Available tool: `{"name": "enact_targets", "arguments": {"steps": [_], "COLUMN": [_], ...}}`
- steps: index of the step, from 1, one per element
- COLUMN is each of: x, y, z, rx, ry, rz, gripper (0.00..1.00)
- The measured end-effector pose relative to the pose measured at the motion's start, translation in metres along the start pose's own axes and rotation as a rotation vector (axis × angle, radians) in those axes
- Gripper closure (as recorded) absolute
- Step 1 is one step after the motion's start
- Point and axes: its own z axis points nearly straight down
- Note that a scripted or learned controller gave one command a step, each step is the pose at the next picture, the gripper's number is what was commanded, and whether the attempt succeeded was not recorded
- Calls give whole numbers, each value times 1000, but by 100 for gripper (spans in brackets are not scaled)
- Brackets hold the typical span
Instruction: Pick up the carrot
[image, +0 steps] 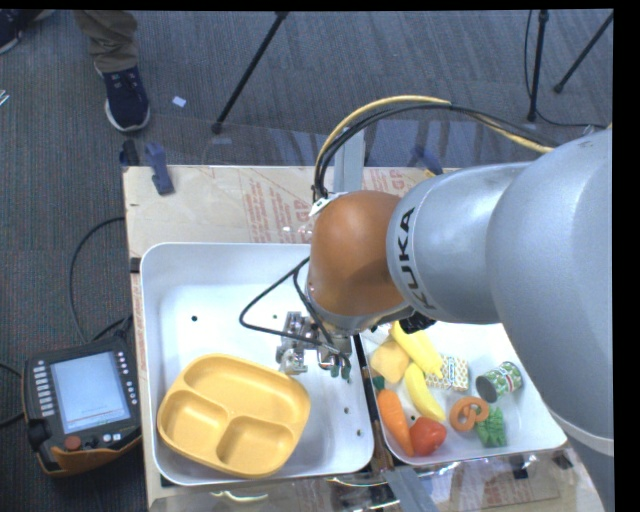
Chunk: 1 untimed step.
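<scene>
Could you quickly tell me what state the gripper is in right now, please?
Gripper: above the left bin, beside the yellow tray, with nothing between its fingers; the carrot lies in the right bin.

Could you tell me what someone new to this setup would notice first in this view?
The bulky grey arm with its orange band dominates, reaching in over both bins. Under it, a yellow three-compartment plastic tray lies in the left white bin, and the orange toy carrot sits among toy foods in the right bin.

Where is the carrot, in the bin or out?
In. The carrot lies in the right bin, beside the tomato, apart from the claw.
</scene>
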Motion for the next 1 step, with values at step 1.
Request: {"name": "enact_targets", "arguments": {"steps": [1], "x": [-2], "y": [-2], "z": [-9], "rx": [2], "ry": [-5], "rz": [2], "gripper": [100]}}
